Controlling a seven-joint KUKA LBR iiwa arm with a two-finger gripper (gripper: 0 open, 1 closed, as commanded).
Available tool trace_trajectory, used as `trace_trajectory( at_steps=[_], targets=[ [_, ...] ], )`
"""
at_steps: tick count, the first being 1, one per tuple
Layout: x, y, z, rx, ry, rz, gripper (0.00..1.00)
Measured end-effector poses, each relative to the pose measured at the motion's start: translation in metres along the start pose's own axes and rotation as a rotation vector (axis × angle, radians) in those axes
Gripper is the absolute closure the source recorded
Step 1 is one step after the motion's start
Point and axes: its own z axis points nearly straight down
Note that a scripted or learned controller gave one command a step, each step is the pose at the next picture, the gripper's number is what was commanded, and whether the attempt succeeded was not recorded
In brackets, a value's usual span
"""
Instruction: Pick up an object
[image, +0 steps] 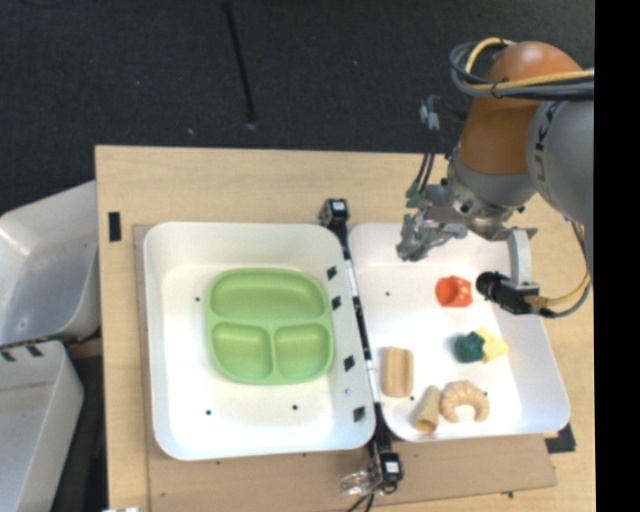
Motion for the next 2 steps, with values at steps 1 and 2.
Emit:
trace_trajectory(
  at_steps=[1, 2],
  targets=[
    [0.058, -0.002, 0.01, 0.001, 0.001, -0.001, 1.0],
    [0.103, -0.009, 0.007, 0.001, 0.002, -0.001, 1.0]
  ],
)
